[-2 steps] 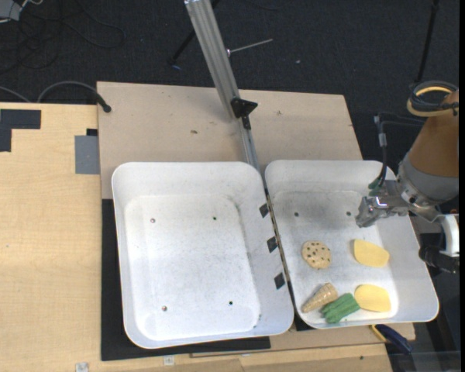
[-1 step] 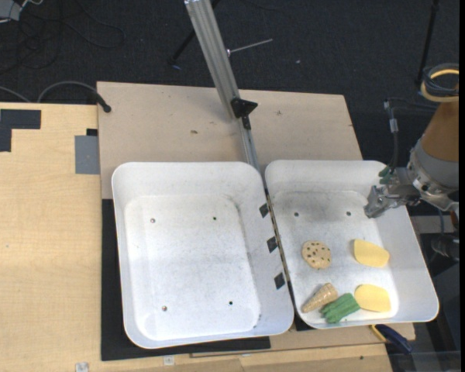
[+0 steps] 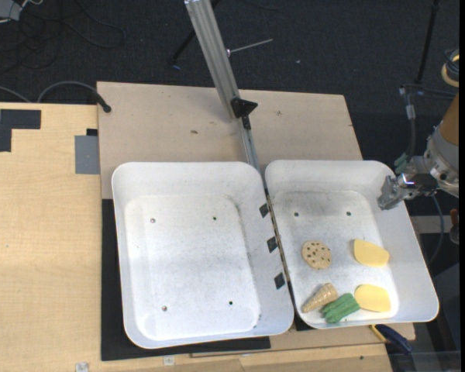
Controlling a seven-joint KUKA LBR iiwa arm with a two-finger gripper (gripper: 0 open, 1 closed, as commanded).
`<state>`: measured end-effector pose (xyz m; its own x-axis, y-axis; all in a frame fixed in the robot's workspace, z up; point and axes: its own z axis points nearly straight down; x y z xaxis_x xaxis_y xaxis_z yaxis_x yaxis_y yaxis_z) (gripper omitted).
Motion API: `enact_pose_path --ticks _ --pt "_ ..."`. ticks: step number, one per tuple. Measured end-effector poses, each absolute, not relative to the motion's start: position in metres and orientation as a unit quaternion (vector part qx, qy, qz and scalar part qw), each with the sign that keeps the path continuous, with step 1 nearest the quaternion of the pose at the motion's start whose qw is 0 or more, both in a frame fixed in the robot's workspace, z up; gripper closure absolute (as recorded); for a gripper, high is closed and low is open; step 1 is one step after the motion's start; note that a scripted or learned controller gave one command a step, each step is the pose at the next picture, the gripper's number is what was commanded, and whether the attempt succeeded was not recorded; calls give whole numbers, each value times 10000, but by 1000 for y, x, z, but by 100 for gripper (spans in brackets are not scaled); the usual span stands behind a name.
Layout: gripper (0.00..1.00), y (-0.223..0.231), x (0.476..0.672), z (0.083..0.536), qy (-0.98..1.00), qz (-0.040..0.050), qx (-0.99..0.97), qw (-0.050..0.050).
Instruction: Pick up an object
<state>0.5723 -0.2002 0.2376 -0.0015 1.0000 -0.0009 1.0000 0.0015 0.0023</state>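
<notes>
Found two shallow white bins side by side on the worktop (image 3: 178,122), the left bin (image 3: 186,246) and the right bin (image 3: 333,200) touching along their inner walls. Noted three small black clips along that shared edge.

Spotted the gripper (image 3: 389,194) at the right bin's upper right corner, over the rim, reaching in from the right on the grey arm with its orange band. Could not tell whether spread or closed: too small and blurred to read.

Counted five things in the right bin, all in its lower half and well apart from the gripper. Placed a round tan cookie (image 3: 316,254) with dark chips near the middle of the bin floor. Placed one yellow piece (image 3: 370,253) just to its right, near the right wall. Placed a second yellow piece (image 3: 373,298) below that, near the lower right corner. Found a tan ridged cone (image 3: 319,297) below the cookie, lying on its side, with a green item (image 3: 340,308) touching it on the right and lying between the cone and the lower yellow piece.

Saw a slanted aluminium bar (image 3: 217,53) rising from the worktop behind the bins.
</notes>
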Motion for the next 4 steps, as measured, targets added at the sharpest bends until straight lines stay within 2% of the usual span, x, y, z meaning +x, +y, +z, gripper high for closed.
enact_pose_path --ticks 1,4 --pt "100 -201 573 272 7078 5 7064 11" --pt "100 -43 611 258 7089 3 7053 -13"
